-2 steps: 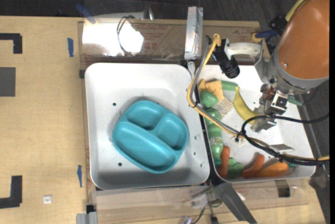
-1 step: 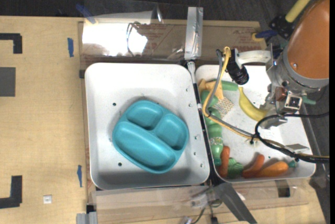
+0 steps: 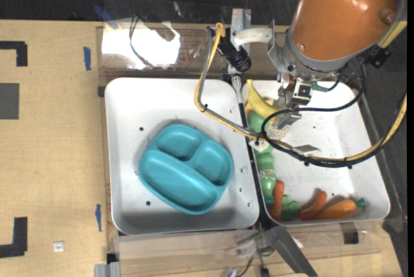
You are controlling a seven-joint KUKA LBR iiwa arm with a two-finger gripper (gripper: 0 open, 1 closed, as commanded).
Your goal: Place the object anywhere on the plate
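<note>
Left bin (image 3: 116,140): white, shallow, holding one teal plate (image 3: 186,166) with three compartments, set slightly askew near the middle, nothing on it. Right bin (image 3: 372,159): white, shallow, toy food crowded along its left wall and near edge. Banana (image 3: 257,103) at the far left corner, touching a green piece (image 3: 257,121) just nearer the camera; further green items (image 3: 264,162) down the same wall; carrots (image 3: 336,208) along the near edge, with another carrot (image 3: 278,195) by the dividing wall. Arm: orange dome (image 3: 343,4) over the far right, with the gripper (image 3: 292,101) hanging low inside the right bin, just beside the banana and green piece. Gripper open or closed: cannot tell, since cable and wrist housing clutter that spot. Nothing seen held. Yellow cable (image 3: 204,85) looping from the wrist across the far corner of the left bin. Task's object: probably the banana or green piece nearest the gripper, in the right bin and well apart from the plate. Step in hand, as judged: the pick, not yet secured. Handling notes: descend squarely on one item rather than the touching pair, close across the narrow width, lift clear of the dividing wall, carry left, release low over any compartment. Risk: grasping two pieces or none.
</note>
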